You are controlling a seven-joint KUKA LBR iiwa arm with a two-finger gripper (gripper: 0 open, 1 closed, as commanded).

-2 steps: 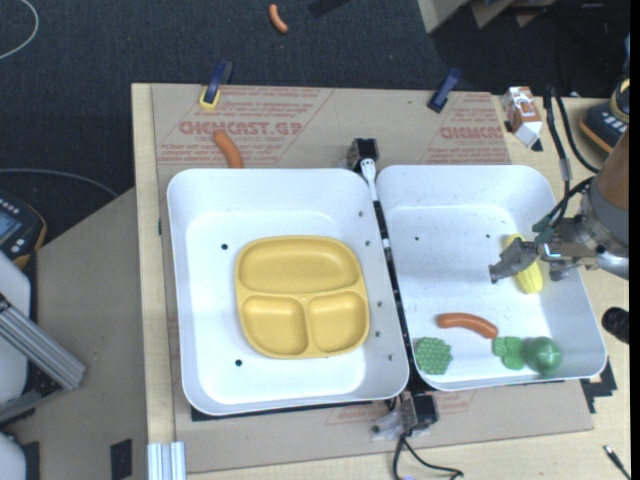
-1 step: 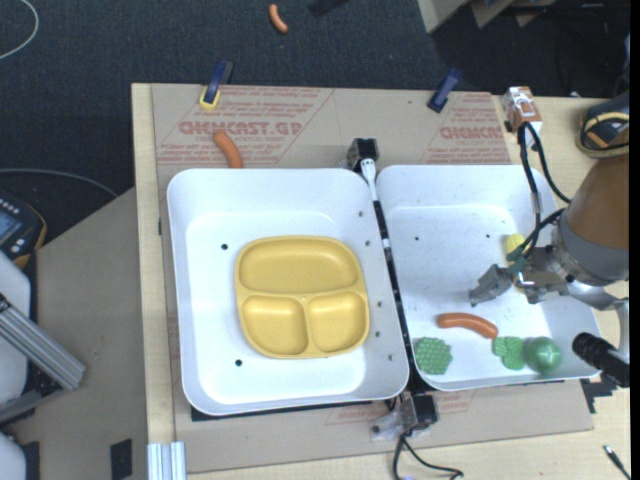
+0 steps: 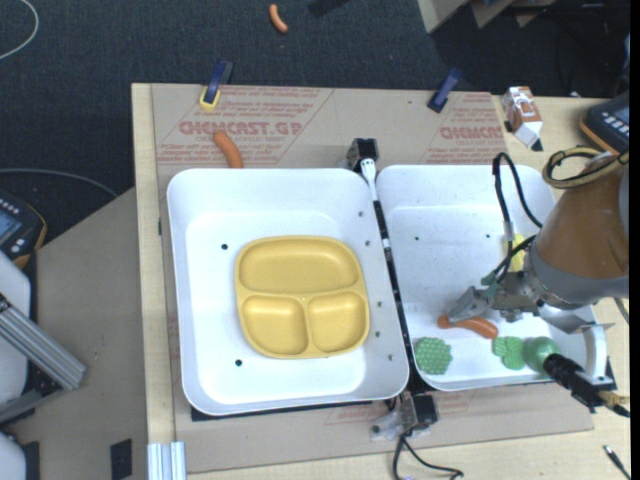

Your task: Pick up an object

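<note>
White right bin (image 3: 440, 208), fingers (image 3: 470, 306) spread apart, orange sausage (image 3: 468, 323) lying just beneath them, ungripped.

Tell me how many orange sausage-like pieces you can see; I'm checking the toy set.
3: one on the dark floor, one on the cardboard behind the left bin, one by the gripper in the right bin. The arm may hide more.
</note>
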